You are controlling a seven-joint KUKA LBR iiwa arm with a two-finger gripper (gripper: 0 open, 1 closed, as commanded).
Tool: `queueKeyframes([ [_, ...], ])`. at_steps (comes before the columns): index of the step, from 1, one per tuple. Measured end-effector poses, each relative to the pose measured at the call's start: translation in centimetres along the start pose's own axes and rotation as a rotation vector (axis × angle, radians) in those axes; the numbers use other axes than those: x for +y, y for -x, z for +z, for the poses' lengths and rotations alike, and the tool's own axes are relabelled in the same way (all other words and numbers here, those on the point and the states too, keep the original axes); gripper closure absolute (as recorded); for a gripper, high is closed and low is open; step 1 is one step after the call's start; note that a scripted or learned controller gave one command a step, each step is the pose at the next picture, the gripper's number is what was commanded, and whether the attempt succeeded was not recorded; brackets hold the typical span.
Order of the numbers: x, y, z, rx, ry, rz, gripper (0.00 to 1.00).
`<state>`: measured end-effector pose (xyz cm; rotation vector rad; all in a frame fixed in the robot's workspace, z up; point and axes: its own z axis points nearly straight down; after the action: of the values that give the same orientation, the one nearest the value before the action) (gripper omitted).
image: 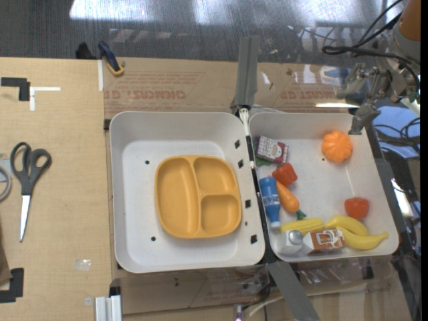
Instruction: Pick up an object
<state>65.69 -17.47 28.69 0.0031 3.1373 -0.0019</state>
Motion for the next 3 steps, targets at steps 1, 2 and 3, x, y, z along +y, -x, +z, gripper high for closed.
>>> queueKeyframes([
  [1, -4.7, -4.7, 18.3, 0.001, 0.001, -0.114, 0.00],
  [2, -0.8, 0.4, 19.2, -0.004, 0.001, -0.073, 0.00],
  [3, -0.8, 0.6, 18.0, -0.012, -0.003, -0.075, 1.00],
])
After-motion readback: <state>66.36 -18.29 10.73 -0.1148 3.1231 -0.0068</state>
